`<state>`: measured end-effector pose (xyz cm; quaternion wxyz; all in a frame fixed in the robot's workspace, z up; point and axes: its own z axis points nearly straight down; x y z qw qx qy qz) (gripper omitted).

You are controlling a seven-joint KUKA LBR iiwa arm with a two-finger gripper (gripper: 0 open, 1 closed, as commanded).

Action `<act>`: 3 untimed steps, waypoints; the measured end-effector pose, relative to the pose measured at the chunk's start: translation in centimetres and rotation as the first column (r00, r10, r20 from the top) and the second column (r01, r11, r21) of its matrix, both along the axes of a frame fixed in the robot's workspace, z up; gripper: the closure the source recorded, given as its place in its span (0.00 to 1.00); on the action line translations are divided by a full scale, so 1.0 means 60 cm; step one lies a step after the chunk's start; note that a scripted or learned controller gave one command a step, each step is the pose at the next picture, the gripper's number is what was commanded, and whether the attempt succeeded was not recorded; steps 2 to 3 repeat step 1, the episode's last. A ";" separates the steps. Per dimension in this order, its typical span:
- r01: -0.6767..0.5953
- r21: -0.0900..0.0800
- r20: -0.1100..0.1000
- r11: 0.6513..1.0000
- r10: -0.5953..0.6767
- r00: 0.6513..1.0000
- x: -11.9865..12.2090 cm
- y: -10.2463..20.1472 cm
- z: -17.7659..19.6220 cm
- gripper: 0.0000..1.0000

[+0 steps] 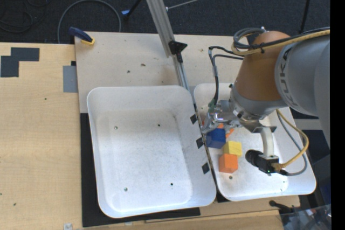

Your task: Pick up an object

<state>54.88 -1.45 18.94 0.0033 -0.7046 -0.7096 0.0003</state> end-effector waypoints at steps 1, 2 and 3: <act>0.001 -0.001 0.000 1.000 -0.001 1.000 -0.004 0.111 0.000 1.00; 0.001 -0.001 0.000 1.000 -0.001 1.000 -0.004 0.111 0.000 1.00; 0.001 -0.001 0.000 1.000 -0.001 1.000 -0.004 0.111 0.000 1.00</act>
